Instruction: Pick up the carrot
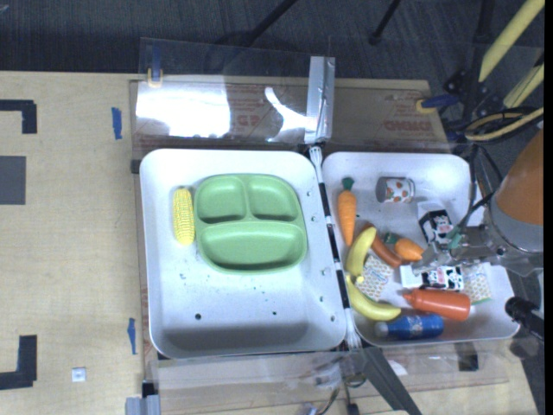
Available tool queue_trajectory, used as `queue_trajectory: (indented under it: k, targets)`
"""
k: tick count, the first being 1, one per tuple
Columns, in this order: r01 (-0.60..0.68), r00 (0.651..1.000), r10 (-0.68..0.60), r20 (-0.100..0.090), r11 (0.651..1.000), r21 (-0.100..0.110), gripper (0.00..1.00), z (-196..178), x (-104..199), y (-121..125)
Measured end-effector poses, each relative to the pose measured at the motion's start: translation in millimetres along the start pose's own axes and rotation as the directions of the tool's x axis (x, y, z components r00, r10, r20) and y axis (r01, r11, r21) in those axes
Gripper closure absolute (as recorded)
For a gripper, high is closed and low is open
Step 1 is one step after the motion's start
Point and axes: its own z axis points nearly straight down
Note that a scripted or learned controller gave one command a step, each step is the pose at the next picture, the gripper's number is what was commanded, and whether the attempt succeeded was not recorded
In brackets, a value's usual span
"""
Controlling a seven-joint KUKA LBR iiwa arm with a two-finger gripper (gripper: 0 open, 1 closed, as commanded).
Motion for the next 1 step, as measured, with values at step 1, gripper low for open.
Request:
queue_trajectory:
  k: [1]
  targets:
    - [0.098,0.995,-0.098,0.002,0.995,-0.006,0.00,52.4,21.3,44.1]
